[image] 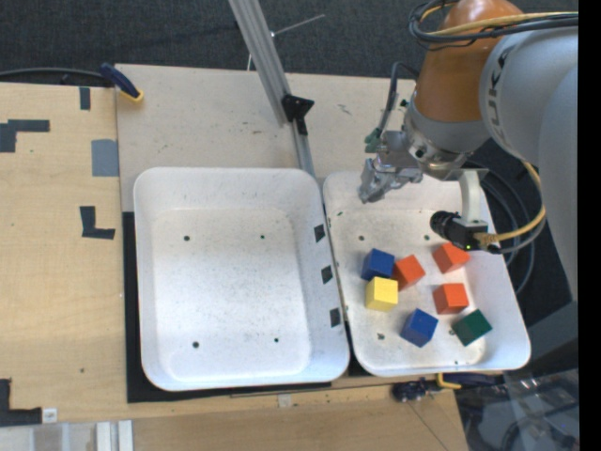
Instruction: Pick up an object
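Nearest the camera, a blue cube (420,327) and a green one (472,327) sit by the front rim of the right bin (507,350), with a yellow cube (382,293), another blue (378,263) and three orange ones just behind. All the blocks cluster in that front half. Up at the bin's far edge hangs the gripper (374,188), its fingers carrying nothing; how wide they are parted I cannot tell. Any pick means coming toward the camera and down, the second blue cube being closest.

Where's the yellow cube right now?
The yellow cube lies in the right bin, toward its left side, just below a blue cube and left of an orange cube.
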Tool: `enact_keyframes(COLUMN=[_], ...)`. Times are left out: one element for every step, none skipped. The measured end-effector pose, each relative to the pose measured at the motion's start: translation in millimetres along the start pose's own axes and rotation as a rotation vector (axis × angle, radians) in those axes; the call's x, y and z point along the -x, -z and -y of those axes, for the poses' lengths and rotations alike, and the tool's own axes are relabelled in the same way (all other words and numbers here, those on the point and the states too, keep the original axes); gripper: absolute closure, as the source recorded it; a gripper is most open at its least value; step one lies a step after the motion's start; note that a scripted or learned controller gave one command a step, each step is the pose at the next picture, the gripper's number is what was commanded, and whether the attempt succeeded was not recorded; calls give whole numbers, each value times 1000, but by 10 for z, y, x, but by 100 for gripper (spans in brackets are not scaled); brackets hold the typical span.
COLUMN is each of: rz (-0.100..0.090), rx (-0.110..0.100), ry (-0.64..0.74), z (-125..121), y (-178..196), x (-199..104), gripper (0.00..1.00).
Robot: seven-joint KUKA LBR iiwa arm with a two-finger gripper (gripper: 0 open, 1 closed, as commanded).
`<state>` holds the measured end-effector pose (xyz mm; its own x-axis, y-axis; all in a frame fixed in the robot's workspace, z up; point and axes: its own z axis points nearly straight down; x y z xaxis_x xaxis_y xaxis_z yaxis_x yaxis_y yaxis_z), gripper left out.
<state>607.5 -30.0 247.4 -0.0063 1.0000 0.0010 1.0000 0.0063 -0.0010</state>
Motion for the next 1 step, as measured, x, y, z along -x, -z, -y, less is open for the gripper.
enact_keyframes(rz=[0], rx=[-1], ry=[1], z=[-41], y=[-41], x=[-596], gripper=[100])
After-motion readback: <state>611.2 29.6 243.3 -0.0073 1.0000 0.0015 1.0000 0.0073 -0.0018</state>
